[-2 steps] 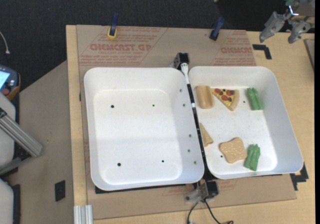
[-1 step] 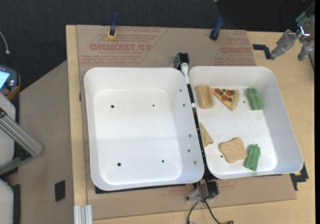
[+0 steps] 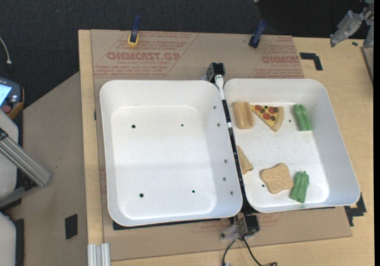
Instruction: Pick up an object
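The right bin (image 3: 332, 140) holds several toy foods. A tan bread roll (image 3: 241, 114) lies near its top left, with a pizza slice (image 3: 268, 115) beside it and a green vegetable (image 3: 301, 117) further right. A tan wedge (image 3: 243, 161) rests against the bin's left wall. A slice of toast (image 3: 276, 178) and a second green vegetable (image 3: 299, 186) lie near the front. My gripper (image 3: 349, 23) shows as a grey shape at the upper right edge, beyond the bench's far corner and well away from every object.
The left bin (image 3: 160, 158) sits beside the right one, the two joined by a black hinge strip (image 3: 228, 140). Blue clamps (image 3: 135, 32) (image 3: 257, 34) hold the cardboard base at the back. A cable (image 3: 237, 247) runs off the front edge.
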Controlling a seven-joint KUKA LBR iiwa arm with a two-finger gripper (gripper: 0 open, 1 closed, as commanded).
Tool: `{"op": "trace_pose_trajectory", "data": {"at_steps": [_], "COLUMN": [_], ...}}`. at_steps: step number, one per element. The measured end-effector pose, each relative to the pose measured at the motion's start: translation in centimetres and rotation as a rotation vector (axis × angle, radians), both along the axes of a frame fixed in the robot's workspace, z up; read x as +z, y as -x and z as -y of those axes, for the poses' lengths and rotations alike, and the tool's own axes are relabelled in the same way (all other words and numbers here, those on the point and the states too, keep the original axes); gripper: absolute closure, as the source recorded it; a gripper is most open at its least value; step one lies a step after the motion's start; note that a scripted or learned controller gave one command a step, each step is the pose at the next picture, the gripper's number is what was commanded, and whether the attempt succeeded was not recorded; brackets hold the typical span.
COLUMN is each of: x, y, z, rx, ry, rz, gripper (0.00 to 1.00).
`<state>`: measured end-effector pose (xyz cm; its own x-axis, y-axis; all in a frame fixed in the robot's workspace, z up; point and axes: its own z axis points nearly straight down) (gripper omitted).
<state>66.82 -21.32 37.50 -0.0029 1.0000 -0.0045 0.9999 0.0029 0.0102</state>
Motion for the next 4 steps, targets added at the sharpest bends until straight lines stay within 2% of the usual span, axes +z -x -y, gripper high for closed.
{"op": "trace_pose_trajectory", "data": {"at_steps": [1,2,3,4], "x": [13.6,16.3,17.2,17.2], "y": [0.1,1.4,1.2,1.2], "z": [-0.1,1.1,0.9,0.9], "rx": [0.0,-0.004,0.0,0.0], "ry": [0.003,0.0,0.002,0.002], "rz": [0.008,-0.002,0.0,-0.002], "gripper": [0.0,0.0,1.0,0.0]}}
